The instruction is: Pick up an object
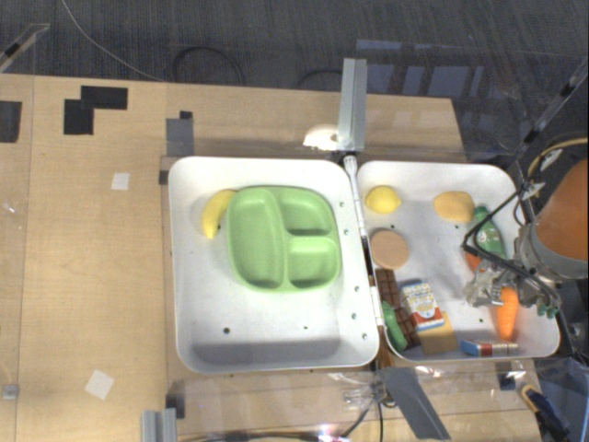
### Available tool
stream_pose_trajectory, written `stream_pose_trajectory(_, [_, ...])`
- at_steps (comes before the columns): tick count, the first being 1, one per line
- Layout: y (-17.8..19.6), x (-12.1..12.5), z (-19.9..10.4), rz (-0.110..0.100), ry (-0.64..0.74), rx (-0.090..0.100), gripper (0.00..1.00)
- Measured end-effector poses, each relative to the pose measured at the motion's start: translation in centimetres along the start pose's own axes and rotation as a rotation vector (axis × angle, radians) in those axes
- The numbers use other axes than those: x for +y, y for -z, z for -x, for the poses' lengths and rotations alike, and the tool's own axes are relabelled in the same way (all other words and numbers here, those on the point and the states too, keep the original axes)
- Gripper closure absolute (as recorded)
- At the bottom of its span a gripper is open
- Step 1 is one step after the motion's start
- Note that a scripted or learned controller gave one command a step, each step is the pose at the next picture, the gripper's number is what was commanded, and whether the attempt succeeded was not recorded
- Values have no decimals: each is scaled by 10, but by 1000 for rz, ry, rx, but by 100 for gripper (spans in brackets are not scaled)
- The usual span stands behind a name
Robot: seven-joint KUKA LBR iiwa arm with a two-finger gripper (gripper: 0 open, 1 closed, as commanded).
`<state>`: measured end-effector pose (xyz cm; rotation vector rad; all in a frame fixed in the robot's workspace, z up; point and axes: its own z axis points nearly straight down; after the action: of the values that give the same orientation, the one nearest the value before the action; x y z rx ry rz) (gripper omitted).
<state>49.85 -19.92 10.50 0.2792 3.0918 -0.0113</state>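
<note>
Here my end effector (492,293) hangs low in the right bin (419,175), touching the carrot (507,319); its grip I cannot tell.

The wooden bench (83,274) bears two white bins (267,348) side by side.

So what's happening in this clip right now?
The arm reaches in from the right, and its hand sits low over the right bin, right at an orange carrot near that bin's right edge. Whether it grips the carrot is unclear. Other small items lie scattered in the same bin. The left bin holds a green divided tray with a banana beside it.
</note>
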Motion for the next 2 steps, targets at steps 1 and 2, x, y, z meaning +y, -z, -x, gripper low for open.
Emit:
stream_pose_trajectory(1, [40, 48, -16, 6, 73, 26, 100])
stream_pose_trajectory(2, [49, -5, 16, 8, 391, 25, 100])
